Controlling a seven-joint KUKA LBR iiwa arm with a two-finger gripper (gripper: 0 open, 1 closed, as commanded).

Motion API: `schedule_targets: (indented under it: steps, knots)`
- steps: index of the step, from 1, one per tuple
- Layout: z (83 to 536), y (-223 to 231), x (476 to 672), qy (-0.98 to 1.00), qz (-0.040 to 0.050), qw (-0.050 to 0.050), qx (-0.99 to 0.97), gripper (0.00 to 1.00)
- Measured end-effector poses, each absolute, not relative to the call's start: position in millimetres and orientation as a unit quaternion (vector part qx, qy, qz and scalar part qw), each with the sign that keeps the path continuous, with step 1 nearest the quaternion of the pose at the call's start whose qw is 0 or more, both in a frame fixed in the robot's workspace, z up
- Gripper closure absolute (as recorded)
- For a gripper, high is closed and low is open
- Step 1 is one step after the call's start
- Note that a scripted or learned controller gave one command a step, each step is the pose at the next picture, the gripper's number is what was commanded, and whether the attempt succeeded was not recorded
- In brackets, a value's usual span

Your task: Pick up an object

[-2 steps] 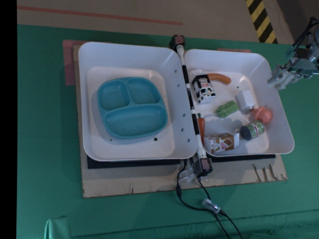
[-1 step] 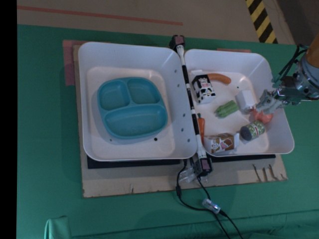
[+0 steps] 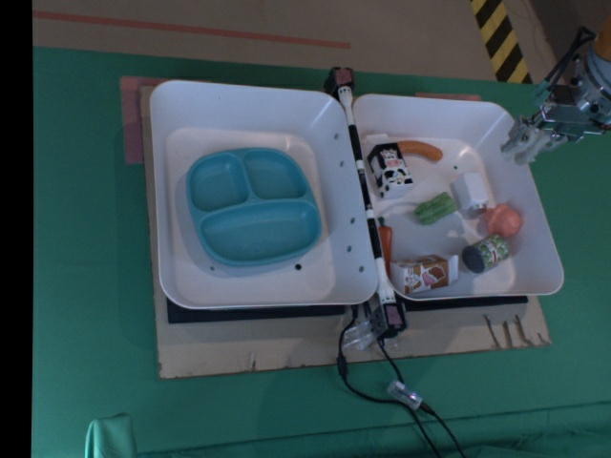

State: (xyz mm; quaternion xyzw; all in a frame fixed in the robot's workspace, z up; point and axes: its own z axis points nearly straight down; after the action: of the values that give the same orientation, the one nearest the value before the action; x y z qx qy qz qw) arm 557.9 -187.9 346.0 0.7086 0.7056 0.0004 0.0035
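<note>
Gripper (image 3: 528,146) above the right bin's (image 3: 535,218) far right rim, nothing between its fingers.
Fingers slightly apart; toys lie below-left of it: white cup (image 3: 470,191) nearest, peach (image 3: 503,219), can (image 3: 487,254).

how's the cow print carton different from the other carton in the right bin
The cow print carton is white with black patches; the orange carton is orange and white. The cow print carton sits near the bin's far side beside the divider, next to the sausage; the orange carton is by the near wall, next to the green can. The orange carton lies on its side; the cow print one looks more upright. Both are small toy cartons in the right bin.
</note>
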Motion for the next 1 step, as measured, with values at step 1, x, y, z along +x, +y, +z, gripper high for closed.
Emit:
schedule_targets:
  steps: [1]
  knots:
    - [359.9, -187.5, 642.5, 0.706, 0.0005, 0.004, 0.708, 1.0]
